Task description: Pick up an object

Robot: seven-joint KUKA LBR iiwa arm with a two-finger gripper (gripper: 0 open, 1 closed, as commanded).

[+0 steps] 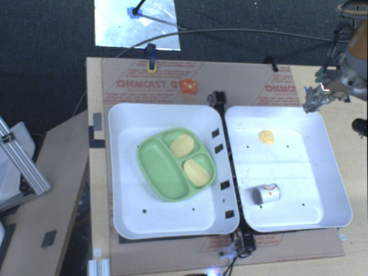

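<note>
Can (266, 194) lying in right bin (330, 154); hand (315, 101) near rim.

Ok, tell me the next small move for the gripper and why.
Probably bring the gripper left and down over the small yellow piece in the right bin. The gripper sits above that bin's far right corner, holding nothing visible, and that piece lies nearest, alone on bare floor, away from the small can.

**Where things lie around my hand**

Two bins sit side by side on the bench (98, 154). The left bin (123, 211) holds a divided plate (158, 174) with two food pieces in its right compartments. The right bin (333, 200) holds a small round piece (266, 137) behind a can (267, 194) lying on its side. My hand (315, 99) hangs above that bin's far right corner.
</note>
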